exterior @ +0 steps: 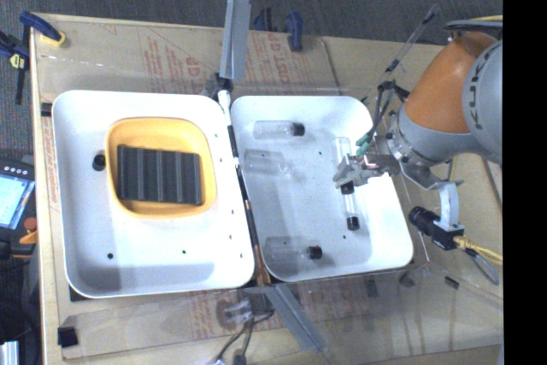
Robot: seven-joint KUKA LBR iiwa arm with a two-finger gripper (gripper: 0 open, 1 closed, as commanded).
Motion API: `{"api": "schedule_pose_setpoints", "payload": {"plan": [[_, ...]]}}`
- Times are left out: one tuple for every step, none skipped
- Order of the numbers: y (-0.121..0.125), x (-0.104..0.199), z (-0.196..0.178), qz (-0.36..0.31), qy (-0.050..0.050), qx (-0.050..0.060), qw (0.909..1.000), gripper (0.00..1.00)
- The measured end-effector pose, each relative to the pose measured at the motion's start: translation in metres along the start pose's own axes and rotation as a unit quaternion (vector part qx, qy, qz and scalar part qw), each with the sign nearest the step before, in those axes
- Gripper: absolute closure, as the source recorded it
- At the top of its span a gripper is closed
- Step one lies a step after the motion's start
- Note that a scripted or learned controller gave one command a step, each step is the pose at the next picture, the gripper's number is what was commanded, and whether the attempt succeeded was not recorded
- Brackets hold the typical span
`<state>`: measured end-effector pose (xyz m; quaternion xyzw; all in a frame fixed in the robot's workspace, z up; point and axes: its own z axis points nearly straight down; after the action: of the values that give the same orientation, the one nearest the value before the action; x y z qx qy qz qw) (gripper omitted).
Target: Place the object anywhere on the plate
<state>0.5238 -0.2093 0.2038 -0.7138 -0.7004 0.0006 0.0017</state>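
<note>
I see a clear vial with a black cap (pixel 349 208) standing just under the gripper (pixel 348 175) in the right bin (pixel 389 248); I can't tell whether it is held. Three more clear vials (pixel 278 130) lie around that bin. The yellow plate (pixel 160 162), carrying a dark ridged insert (pixel 160 174), sits in the left bin (pixel 77 244).
</note>
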Motion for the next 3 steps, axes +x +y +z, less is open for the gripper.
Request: {"api": "schedule_pose_setpoints", "payload": {"plan": [[0.059, 0.041, -0.038, -0.093, 0.0, 0.0, 0.9956, 1.0], [0.066, 0.09, 0.009, -0.175, 0.0, 0.001, 0.9846, 1.0], [0.072, 0.162, 0.013, -0.176, 0.0, 0.001, 0.9843, 1.0]]}}
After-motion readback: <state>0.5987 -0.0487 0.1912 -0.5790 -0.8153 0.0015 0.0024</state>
